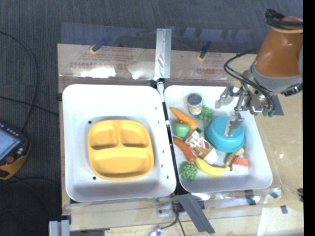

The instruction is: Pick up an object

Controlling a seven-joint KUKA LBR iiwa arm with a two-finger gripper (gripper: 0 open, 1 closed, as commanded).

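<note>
Presently, the right bin [263, 178] is crowded. A blue bowl [222, 136] sits near its middle, and the gripper [235, 127] hangs directly over the bowl's right part, one finger [234, 126] reaching down onto or just above the bowl. Whether the gripper is released or clenched cannot be told from this angle, and nothing is seen between its fingers.

Around the bowl: a small jar [194, 102] with a grey lid stands toward the far edge, a green broccoli piece [206, 114] just beside it. An orange carrot [182, 117] lies slantwise near the dividing wall, a green round fruit [181, 130] below it, and a second carrot [185, 150] below that. A printed carton [201, 144] touches the bowl's near-left side. A yellow banana [210, 168] lies at the near edge, with a second broccoli piece [187, 170] to its left and a red and white item [239, 163] to its right; what that item is cannot be told.

The left bin [74, 107] holds a yellow divided tray [119, 148], lying flat, well apart from the gripper.

Both bins rest on a light wooden surface [283, 146]. Behind them lies a clear sheet held by blue clips [100, 44]. Dark grey carpet [29, 28] surrounds the surface, with a black cable [30, 58] and a handheld controller [10, 149] at the left.
</note>
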